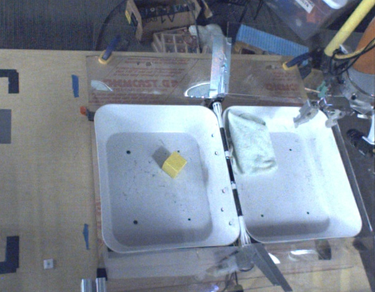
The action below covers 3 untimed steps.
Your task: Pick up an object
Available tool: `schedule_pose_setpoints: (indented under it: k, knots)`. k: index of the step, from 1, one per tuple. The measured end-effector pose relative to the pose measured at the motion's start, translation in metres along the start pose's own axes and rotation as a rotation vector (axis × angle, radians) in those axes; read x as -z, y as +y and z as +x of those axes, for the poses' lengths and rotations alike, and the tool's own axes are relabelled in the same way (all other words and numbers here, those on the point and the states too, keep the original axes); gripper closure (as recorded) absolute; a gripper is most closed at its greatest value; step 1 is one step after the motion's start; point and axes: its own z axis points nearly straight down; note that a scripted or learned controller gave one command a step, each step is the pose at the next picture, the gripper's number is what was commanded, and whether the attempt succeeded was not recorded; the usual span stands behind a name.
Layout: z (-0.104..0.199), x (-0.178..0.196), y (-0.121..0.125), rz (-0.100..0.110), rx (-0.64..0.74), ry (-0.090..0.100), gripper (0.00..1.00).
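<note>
In the camera view, two white bins are seen side by side on the table. A small yellow block (pixel 174 164) is seen lying near the middle of the left bin (pixel 108 163), apart from every wall. A pale crumpled cloth (pixel 251 143) is seen in the upper left part of the right bin (pixel 333 218), close against the wall shared with the left bin. The tool (pixel 313 111) is seen at the upper right of the frame, over the far rim of the right bin, well apart from both things; nothing is seen held, and how far it is open cannot be told.

It is judged that the rim could be struck on a straight descent. The block could be nudged aside by an off-centre closure. The cloth could be pinched thinly and slip free, or drag against the wall.
</note>
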Motion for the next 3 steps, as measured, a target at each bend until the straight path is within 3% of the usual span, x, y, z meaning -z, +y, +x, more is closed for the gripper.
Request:
schedule_pose_setpoints:
  k: [1,2,3]
  knots:
    - [0.086,-0.103,-0.024,-0.013,-0.219,-0.001,0.0]
    - [0.087,-0.092,-0.022,-0.019,-0.219,0.001,1.0]
    - [0.183,-0.01,0.023,-0.001,-0.164,-0.002,1.0]
